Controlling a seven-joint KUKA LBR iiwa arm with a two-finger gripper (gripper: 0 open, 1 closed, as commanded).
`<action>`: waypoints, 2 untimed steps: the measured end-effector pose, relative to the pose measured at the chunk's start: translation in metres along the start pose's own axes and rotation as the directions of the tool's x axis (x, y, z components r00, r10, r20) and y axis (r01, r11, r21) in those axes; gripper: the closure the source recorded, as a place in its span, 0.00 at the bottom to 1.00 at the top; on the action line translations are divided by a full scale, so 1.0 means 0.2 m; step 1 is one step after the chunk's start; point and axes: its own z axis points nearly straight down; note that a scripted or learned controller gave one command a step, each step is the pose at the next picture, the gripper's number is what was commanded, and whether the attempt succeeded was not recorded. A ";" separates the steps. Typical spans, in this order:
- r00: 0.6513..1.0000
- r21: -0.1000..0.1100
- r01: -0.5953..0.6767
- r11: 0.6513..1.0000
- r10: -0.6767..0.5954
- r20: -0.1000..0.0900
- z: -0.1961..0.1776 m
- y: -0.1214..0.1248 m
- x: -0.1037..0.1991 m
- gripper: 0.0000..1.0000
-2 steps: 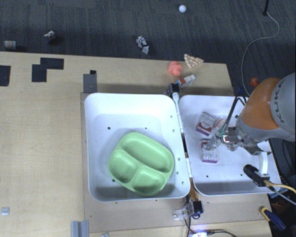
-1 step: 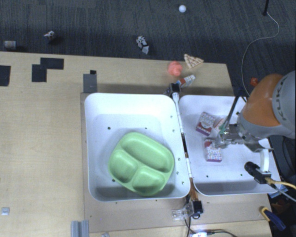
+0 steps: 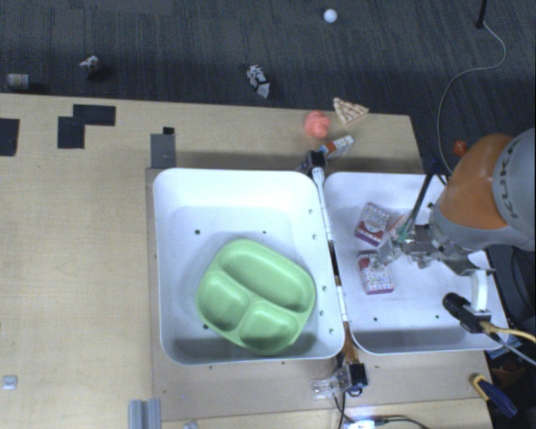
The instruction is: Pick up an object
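The grey arm with its orange band (image 3: 479,188) fills the right edge of the frame, reaching in over the right-hand shallow white bin (image 3: 419,331). Its two-finger gripper (image 3: 387,254) sits low over that bin's left half, right at the top of a small pink-and-white packet (image 3: 378,276); whether it has closed on anything cannot be made out at this size.

Going from the left of the frame: black square patches (image 3: 84,124) mark the light wooden bench (image 3: 75,276) in the upper left. The left white bin (image 3: 167,251) holds a green plastic tray with three compartments (image 3: 255,295), lying tilted across the bin's lower centre. Above the seam between the two bins, on the bench, lie a pink ball (image 3: 316,124) and a tan wedge-shaped piece (image 3: 350,111). In the right bin, a second red-and-white packet (image 3: 373,224) lies just above the gripper, near the first packet but apart from it. A white ball (image 3: 330,15) rests on the dark floor at the top of the frame.
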 end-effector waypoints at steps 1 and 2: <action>1.000 -0.002 -0.005 1.000 0.005 0.005 0.05 -0.27 0.20 0.00; 1.000 -0.008 -0.002 1.000 0.002 0.000 -0.01 -0.26 0.21 1.00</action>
